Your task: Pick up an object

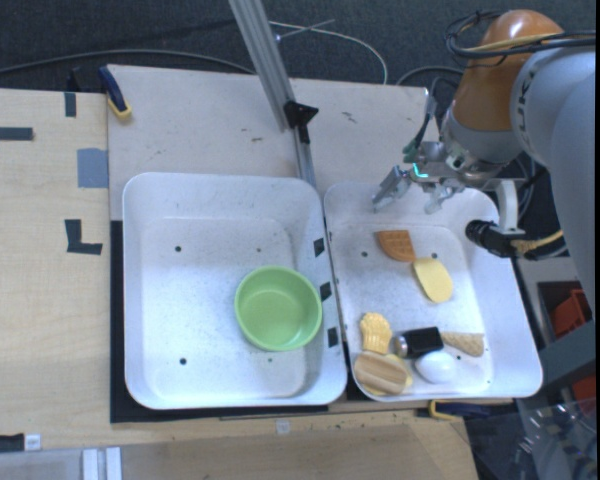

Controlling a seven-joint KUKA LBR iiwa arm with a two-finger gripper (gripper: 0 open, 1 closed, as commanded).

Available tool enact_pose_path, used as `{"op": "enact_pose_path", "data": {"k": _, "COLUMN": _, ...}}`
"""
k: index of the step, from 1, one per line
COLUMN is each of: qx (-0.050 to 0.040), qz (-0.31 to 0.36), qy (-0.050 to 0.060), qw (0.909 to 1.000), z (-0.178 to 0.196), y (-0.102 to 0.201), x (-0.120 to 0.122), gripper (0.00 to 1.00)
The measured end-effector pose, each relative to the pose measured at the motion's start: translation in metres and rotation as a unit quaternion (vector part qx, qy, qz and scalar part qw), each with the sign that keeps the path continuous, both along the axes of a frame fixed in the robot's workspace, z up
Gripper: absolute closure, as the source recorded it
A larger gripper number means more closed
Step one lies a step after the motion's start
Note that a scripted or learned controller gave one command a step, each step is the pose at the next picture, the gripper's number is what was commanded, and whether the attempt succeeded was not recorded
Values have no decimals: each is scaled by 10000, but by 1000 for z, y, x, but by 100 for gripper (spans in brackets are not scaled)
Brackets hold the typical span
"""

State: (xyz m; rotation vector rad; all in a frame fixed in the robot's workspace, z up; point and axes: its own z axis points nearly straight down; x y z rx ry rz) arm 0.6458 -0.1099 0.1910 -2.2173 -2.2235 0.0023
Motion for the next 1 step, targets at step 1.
{"op": "enact_pose_path", "data": {"k": 1, "qx": -5, "qz": -8, "qy": 22, "qw": 10000, "z": -60, "y": -7, "x": 2, "gripper": 0}}
